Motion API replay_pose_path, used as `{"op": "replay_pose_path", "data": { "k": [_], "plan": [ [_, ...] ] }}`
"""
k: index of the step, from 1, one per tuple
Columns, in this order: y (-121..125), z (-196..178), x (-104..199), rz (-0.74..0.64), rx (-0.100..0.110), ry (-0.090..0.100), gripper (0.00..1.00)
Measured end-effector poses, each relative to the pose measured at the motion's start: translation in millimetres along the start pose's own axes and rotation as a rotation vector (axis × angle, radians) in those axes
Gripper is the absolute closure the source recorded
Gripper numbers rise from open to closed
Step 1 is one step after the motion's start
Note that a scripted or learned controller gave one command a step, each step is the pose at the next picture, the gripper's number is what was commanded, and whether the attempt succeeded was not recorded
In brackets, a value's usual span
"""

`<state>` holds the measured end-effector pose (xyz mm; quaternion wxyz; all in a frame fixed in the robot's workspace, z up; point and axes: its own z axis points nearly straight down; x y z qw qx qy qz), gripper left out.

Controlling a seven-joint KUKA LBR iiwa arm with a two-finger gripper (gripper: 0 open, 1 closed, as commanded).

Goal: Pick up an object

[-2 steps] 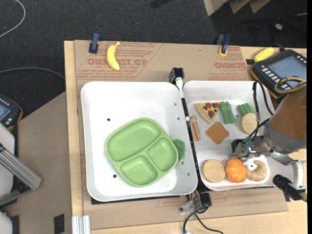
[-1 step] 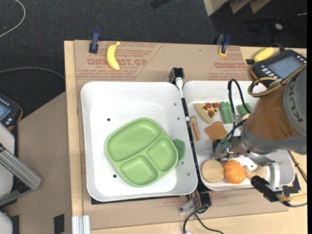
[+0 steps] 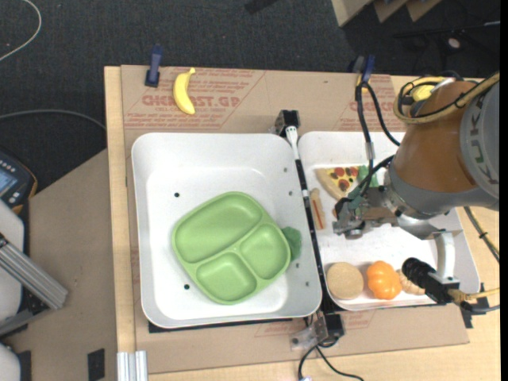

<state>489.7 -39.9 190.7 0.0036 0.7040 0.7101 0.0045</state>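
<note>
The end effector, its grip state impossible to tell, hovered in the right bin, just below the pizza slice and above the tan round.

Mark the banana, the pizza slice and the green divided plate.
banana (image 3: 185, 91), camera view, mid-curve.
pizza slice (image 3: 340, 178), camera view, topping area.
green divided plate (image 3: 216, 230), camera view, large compartment floor.

A pizza slice, tan disc and orange lie in the right bin
</note>
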Motion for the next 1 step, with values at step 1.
{"op": "replay_pose_path", "data": {
  "k": [1],
  "plan": [
    [-8.0,-82.1,32.8,0.003,0.002,0.0,1.0]
  ]
}}
